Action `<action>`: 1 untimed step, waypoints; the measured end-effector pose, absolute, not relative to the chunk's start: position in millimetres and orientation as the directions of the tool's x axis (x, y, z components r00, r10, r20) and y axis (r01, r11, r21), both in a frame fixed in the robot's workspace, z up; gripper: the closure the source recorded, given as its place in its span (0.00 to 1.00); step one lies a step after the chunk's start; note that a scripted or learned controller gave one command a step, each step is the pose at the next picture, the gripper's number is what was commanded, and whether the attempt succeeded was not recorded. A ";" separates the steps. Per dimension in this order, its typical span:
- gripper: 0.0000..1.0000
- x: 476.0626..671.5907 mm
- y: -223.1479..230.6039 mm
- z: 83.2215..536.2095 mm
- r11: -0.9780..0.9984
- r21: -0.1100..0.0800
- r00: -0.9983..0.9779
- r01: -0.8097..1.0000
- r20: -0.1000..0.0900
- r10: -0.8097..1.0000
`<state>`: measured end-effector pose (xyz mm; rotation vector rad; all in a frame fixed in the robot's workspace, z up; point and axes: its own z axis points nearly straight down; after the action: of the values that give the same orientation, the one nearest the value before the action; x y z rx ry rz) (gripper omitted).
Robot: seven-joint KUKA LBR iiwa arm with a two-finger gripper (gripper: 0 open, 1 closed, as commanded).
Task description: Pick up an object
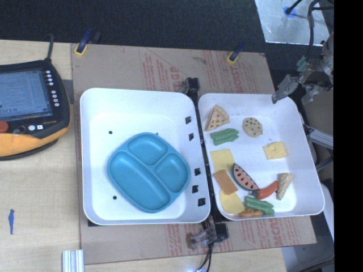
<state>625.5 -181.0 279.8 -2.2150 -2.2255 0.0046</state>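
A: Which piece would you send the grey two-finger gripper (pixel 282 90) after?

B: The small yellow cheese-like square (pixel 274 151) in the right-hand white shallow bin (pixel 300 126). It lies flat and alone, well apart from the round speckled biscuit (pixel 252 127) above it and from the red watermelon slice (pixel 244 177) lower and to its left.

A: How will it handle?

B: I judge it light, stiff toy plastic, smooth and a bit slippery. It sits low, so the fingers must come down astride two opposite edges and close near the bin floor.

A: And the gripper now?

B: It hangs just outside the bin's top right corner, above and right of the cheese square. It carries nothing that I can see. Whether its fingers are spread or closed I cannot tell; the shape is dark and small.

A: The surface?

B: Glossy white plastic, so a nudged piece may slide. Below the cheese square the pieces crowd together; around it there is free floor.

A: The other bin?

B: Far left of the cheese square, holding a blue divided plastic plate (pixel 148 171).
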 end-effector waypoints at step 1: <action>0.00 598.4 -114.1 138.6 0.011 -0.017 -0.011 1.000 0.005 1.000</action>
<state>598.4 -114.1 138.6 -2.1989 -2.2225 0.0137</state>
